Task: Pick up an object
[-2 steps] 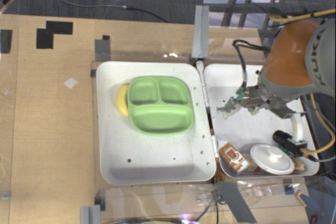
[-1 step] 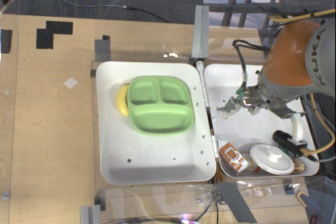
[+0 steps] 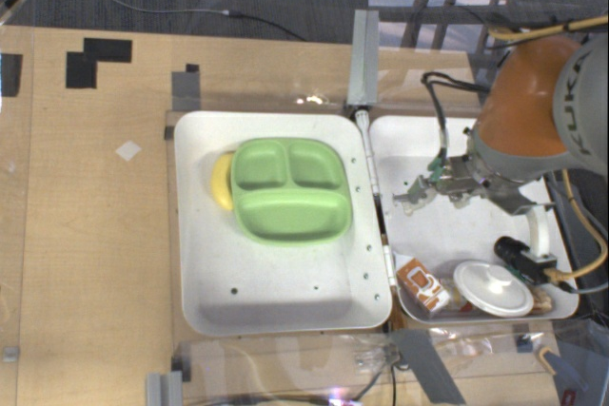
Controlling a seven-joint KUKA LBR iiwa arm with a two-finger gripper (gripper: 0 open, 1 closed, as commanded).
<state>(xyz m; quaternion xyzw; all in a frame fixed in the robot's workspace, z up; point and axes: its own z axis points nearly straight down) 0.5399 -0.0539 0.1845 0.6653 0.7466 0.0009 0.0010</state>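
My gripper [image 3: 416, 194] hangs over the left part of the right bin [image 3: 457, 223], above bare white floor. Nothing shows in its grasp. A brown and orange packet [image 3: 422, 285] lies in that bin's front left corner, below the gripper. Beside the packet, a round white dish [image 3: 492, 288] rests at the front edge. In the left bin [image 3: 276, 295] sits a green divided plate [image 3: 288, 188], and a yellow object [image 3: 221, 182] peeks out from under its left side.
The wall between the two bins [image 3: 374, 204] runs just left of the gripper. The orange and grey arm [image 3: 533, 114] covers the right bin's back right part. Wooden bench [image 3: 86, 233] spreads to the left.
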